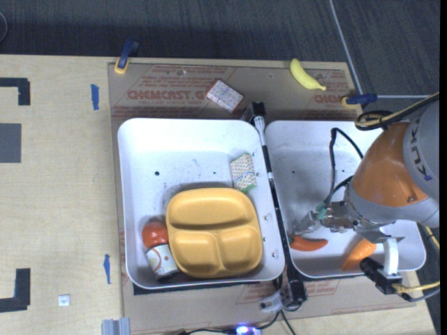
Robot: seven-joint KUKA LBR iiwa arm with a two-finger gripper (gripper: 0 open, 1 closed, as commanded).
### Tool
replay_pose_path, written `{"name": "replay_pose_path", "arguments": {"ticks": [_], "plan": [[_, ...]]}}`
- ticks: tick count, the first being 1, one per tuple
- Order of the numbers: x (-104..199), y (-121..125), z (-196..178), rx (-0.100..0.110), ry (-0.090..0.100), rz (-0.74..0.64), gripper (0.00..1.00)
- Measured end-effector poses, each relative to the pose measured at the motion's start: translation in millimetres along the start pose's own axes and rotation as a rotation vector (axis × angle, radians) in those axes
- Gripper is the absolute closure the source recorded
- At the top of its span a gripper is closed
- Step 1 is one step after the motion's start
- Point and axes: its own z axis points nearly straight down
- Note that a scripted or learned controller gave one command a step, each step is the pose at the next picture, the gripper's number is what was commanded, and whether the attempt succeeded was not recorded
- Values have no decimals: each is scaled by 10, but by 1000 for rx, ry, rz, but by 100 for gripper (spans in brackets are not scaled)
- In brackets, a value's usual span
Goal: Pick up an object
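2 white bins sat side by side on the bench (56, 187). The left bin (133, 187) held a big yellow divided tray (213, 230) toward 6 o'clock, a red and white can (159, 251) touching the tray's 8 o'clock edge, and a small patterned packet (243, 171) just off the tray at 1 o'clock. The arm (394, 176) came in from 3 o'clock over the right bin (300, 152). The gripper (311, 222) hung low just above a red-orange pepper-like object (308, 243) at that bin's 7 o'clock corner; jaw state could not be told. An orange object (357, 251) lay at 5 o'clock. Outside the bins at 12 o'clock lay a yellow banana (306, 75) and a small box (224, 95).
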Motion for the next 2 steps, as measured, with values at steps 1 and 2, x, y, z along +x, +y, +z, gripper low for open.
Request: {"name": "replay_pose_path", "arguments": {"ticks": [1, 2], "plan": [[-17, 0, 0, 0, 0, -1, 0], [4, 1, 0, 0, -1, 0, 0]]}}
